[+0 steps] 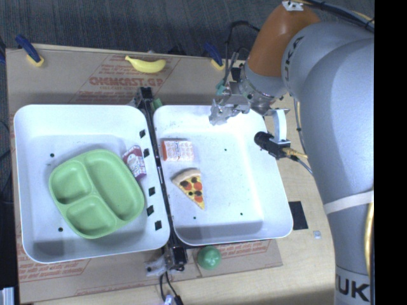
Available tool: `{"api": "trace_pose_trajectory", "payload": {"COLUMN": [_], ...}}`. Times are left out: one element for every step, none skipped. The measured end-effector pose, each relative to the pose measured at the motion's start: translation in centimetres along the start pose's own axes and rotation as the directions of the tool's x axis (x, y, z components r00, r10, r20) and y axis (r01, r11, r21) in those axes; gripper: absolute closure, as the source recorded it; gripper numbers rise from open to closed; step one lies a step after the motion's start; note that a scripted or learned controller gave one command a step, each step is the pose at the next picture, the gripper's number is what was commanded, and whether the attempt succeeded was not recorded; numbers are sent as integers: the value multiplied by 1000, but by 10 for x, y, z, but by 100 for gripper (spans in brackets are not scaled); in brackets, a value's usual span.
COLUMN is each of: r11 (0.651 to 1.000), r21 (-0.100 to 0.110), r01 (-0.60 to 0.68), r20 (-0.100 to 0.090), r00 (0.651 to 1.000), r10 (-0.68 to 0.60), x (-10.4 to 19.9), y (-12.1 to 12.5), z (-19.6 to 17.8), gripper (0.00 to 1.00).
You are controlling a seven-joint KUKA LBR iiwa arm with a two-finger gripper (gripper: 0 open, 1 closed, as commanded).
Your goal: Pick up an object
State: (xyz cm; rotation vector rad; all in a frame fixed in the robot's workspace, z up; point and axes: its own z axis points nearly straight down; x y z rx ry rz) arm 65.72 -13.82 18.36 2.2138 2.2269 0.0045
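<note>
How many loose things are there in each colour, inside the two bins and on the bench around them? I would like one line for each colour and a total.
Green: 2, the divided plate and the ball
Yellow: 1, the banana
Red and white: 2, the packet and the box
Yellow with red: 1, the pizza slice
Total: 6

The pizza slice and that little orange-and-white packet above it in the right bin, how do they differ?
The pizza slice is a yellow wedge with dark and red toppings, lying at a slant; the packet is a squarish orange-and-white block lying nearly level. The packet lies nearer the gripper than the slice does. Both are small toy foods near the right bin's left wall.
</note>
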Motion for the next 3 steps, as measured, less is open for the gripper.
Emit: {"api": "trace_pose_trajectory", "payload": {"r11": [1000, 1000, 1000], "r21": [3, 9, 9], "r01": [-1, 0, 5], "r20": [1, 1, 3], "r00": [1000, 1000, 1000], "r10": [1, 0, -5], "x": [-1, 29, 29], "y": [-1, -69, -68], "z": [1, 93, 82], "gripper": [0, 0, 100]}}
